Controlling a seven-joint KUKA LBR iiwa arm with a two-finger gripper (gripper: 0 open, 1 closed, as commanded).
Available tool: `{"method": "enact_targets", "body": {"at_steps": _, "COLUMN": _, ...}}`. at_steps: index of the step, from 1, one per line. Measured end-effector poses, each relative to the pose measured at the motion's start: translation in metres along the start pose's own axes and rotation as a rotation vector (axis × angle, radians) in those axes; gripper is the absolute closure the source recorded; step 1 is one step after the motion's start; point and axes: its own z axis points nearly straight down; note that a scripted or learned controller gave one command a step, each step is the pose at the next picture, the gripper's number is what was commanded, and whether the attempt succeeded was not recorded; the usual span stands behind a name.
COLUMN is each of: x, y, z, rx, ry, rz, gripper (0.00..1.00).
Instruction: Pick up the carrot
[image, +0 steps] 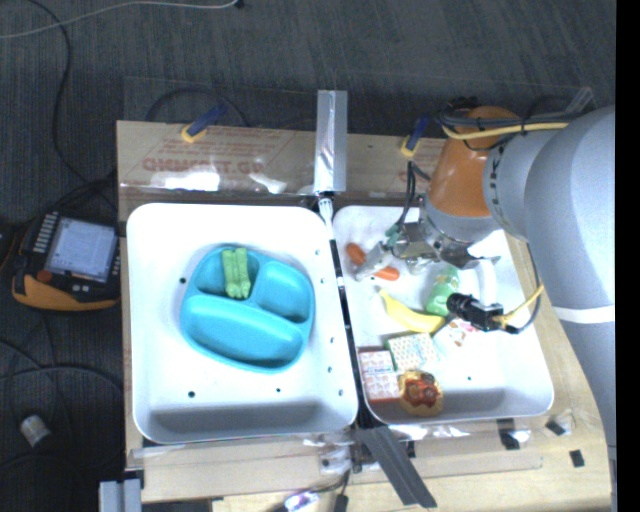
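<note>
A small orange carrot (386, 272) lies in the right bin (500, 400) near its far left corner. A second orange-red piece (355, 254) rests a little to its left, close to the bin's wall. My gripper (404, 247) hangs low over this corner, just above and right of the carrot, under the orange wrist band (462, 182). Nothing is visibly lifted off the bin floor. The gripper's body and cables hide its tips.
Also in the right bin are a yellow banana (410, 312), a green item (441, 296), a waffle-like square (411, 349), a red packet (376, 369) and a brown pastry (420, 391). In the left bin, a blue divided plate (240, 335) holds green beans (236, 272).
</note>
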Motion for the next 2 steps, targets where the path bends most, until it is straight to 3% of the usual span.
{"method": "enact_targets", "body": {"at_steps": 1, "x": 0.001, "y": -0.059, "z": -0.001, "rx": 0.0, "ry": 0.001, "rz": 0.002, "gripper": 0.0}}
{"method": "enact_targets", "body": {"at_steps": 2, "x": 0.001, "y": -0.057, "z": -0.011, "rx": -0.004, "ry": 0.002, "rz": 0.002, "gripper": 1.0}}
